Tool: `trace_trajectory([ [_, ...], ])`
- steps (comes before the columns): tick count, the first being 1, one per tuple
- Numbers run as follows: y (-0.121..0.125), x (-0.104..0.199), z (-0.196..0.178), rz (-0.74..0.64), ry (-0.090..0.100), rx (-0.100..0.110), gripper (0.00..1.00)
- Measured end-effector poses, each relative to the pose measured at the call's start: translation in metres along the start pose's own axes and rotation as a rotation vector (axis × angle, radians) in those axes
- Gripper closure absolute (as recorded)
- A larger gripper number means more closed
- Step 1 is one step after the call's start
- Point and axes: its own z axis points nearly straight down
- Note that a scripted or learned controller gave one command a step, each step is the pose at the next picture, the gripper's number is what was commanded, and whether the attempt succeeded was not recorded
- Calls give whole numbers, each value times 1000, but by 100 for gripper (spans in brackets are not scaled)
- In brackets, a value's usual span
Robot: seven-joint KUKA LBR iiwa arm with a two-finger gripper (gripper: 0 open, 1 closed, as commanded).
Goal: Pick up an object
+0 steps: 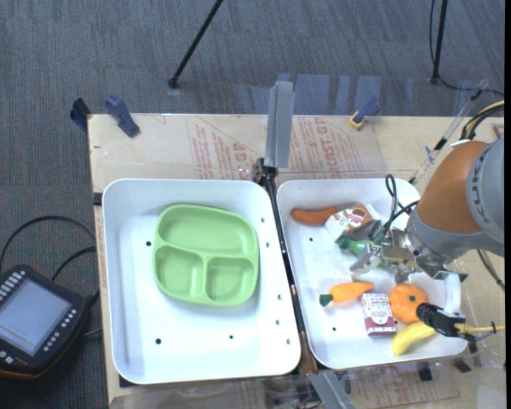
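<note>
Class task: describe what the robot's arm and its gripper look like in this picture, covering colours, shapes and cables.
The arm is thick and rounded, grey with a broad orange band above the wrist. Dark and yellow cables run alongside it near the view's right edge. The gripper is a small metallic grey assembly with dark parts.

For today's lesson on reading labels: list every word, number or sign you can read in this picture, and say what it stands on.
Red print on the cardboard sheet under the bins: there, but too blurred and skewed to read.
Small red-and-white carton in the right bin: printing too small to read.
Packet beside the sausage: markings too blurred to read.
Handheld pendant on the floor: screen text not legible.
Nothing can be quoted with confidence.
</note>
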Motion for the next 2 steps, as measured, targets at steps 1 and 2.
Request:
trace_trajectory([
  [1,77,19,-48,-68,-2,-4,0],
  [2,-9,8,0,80,-1,-3,0],
])
